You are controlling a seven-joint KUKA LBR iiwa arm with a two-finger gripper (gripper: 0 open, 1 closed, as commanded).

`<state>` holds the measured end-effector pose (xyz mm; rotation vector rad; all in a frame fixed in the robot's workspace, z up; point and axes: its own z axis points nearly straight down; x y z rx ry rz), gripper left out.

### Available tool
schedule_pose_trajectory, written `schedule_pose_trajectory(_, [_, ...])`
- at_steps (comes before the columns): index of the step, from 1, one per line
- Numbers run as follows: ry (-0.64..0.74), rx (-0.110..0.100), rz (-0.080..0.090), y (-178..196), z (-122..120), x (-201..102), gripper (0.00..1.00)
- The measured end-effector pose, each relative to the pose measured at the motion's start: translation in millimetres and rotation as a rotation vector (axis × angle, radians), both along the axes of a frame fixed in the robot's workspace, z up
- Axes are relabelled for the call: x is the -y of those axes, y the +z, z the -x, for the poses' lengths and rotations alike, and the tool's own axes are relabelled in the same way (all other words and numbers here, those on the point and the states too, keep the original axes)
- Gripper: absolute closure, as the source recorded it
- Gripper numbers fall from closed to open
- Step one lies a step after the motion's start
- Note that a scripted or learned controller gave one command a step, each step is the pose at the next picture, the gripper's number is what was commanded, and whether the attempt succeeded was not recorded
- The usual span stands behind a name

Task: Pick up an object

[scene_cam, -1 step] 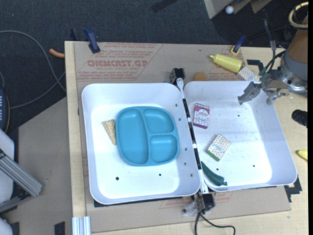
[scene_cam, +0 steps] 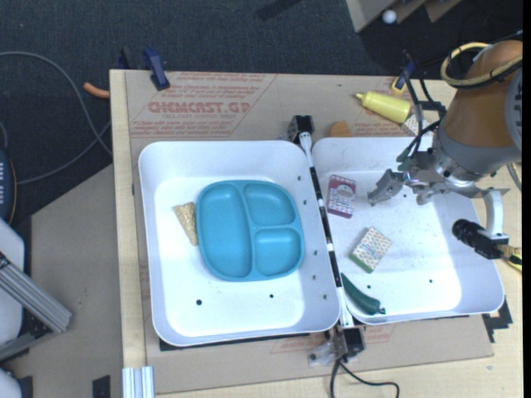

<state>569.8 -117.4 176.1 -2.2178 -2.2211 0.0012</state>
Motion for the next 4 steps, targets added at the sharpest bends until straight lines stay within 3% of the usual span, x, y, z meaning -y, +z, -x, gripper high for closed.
schedule_pose_trajectory(1, [-0.002, 0.0, 0.0, -88.8, 15.7, -9.0, 0.0])
schedule_pose_trajectory(2, [-0.002, 0.0, 0.0, -91.9, 43.5, -21.6, 0.0])
schedule_pose_trajectory(3, [-0.003, 0.002, 0.0, -82.0, 43.0, -21.9, 1.0])
schedule_pose_trajectory(4, [0.0, 0.004, 0.001, 8.9, 13.9, -78.6, 1.0])
